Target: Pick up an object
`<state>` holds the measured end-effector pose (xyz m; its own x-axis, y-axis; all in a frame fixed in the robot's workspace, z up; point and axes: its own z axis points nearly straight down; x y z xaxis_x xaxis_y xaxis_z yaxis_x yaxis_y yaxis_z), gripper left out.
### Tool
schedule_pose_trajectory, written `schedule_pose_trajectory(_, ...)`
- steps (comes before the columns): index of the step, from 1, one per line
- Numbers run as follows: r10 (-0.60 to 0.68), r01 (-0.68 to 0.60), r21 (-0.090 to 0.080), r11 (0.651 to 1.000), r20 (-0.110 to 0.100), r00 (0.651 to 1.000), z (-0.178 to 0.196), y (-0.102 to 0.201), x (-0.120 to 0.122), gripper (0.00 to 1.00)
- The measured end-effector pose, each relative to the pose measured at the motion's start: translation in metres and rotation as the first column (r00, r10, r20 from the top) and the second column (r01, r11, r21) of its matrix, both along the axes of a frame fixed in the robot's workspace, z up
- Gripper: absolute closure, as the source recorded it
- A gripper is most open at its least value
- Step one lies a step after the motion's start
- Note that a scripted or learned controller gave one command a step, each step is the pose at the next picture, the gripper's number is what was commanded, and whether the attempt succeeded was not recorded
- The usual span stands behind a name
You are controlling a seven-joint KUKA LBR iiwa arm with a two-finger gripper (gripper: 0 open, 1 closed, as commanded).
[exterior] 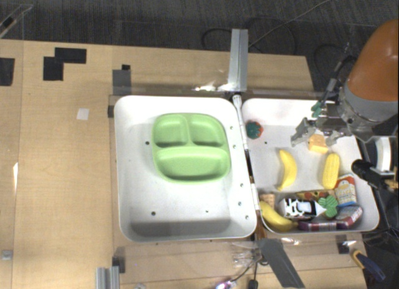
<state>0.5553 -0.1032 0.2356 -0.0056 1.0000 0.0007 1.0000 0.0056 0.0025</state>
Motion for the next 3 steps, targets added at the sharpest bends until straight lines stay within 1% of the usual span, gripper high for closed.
schedule_pose_trajectory(1, -0.236, 0.236, 0.001, 0.972, -0.001, 0.972, -0.019, 0.044, 0.0, 0.0)
schedule_pose_trajectory(2, -0.139, 0.139, 0.0, 0.99, 0.002, 0.99, -0.142, -0.013, 0.004, 0.0)
schedule_pose_trajectory(3, -0.14, 0.14, 0.002, 0.99, 0.004, 0.99, -0.132, -0.013, 0.005, 1.0)
